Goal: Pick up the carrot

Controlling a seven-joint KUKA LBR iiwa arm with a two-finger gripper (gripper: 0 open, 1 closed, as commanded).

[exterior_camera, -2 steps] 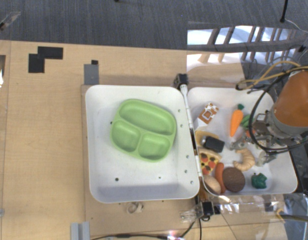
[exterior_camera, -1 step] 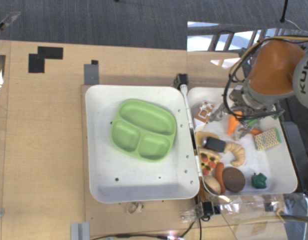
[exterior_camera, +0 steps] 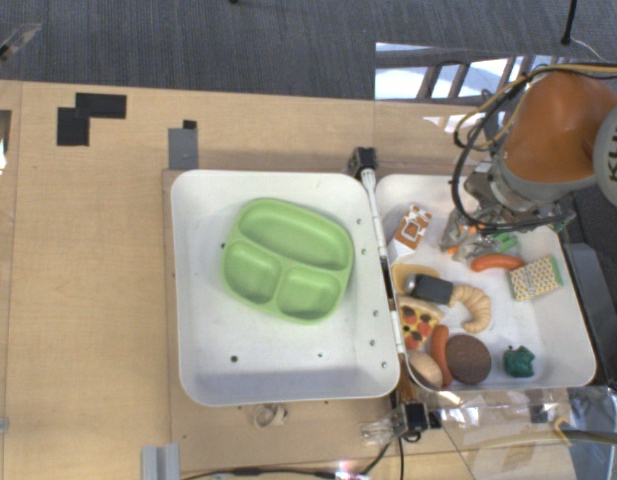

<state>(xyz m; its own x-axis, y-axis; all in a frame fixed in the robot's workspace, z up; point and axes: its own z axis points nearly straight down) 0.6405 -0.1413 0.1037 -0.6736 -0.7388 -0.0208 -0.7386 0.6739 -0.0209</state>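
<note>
The carrot is a small orange piece with a green top. It lies in the right bin, in its upper middle part. My gripper hangs just left of and above the carrot, close to the bin floor, under the grey wrist and orange band. The wrist body and cables hide much of the gripper. The carrot lies on the bin floor beside the gripper, not visibly inside it.
Around the carrot lie a tan waffle, a croissant, a black block, a pizza slice, a sausage, a brown ball, a green piece and a small patterned box. The left bin holds a green divided plate.
</note>
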